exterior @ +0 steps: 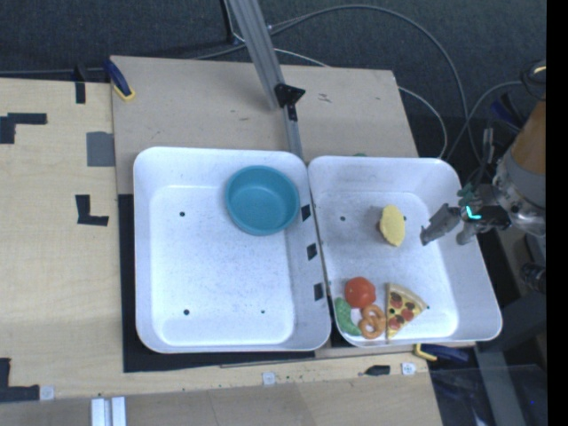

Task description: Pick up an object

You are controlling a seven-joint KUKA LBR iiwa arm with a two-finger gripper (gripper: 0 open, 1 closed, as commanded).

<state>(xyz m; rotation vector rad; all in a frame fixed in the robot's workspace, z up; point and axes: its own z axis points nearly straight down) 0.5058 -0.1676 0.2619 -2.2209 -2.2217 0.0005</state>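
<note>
Camera view, top-down at a slant. Counter (53, 238) in light wood fills the left and bottom, with a tan board (204, 105) laid under the two bins and a dark mat edge showing at the board's 7 o'clock. Left bin (177, 318), white, shallow, speckled, takes the middle of the frame. Right bin (461, 300), same kind, sits touching it on the 3 o'clock side. Arm (528, 171) comes in from 3 o'clock, grey with orange at the frame edge, hanging over the right bin's 3 o'clock rim. A grey metal pole (257, 47) runs down from 12 o'clock and ends at the seam between the bins. Cables (426, 38) loop across the dark floor at 1 o'clock.

Blue bowl (262, 200), upright, in the left bin at its 1 o'clock corner, near the shared wall. Gripper (441, 226) is above the right bin at its 3 o'clock side, dark fingers pointing toward 9 o'clock; cannot tell whether it is open or closed, nothing seen between the fingers. Yellow lemon-like object (392, 225) lies in the right bin near its centre, just at the gripper's 9 o'clock, apart from it. Pizza slice toy (404, 307) at the bin's 6 o'clock. Red tomato toy (359, 291) at the slice's 9 o'clock. Pretzel toy (372, 321) below the tomato, touching a green piece (344, 313) at its 9 o'clock. Blue-yellow clamp (120, 80) on the board's 11 o'clock corner.
</note>
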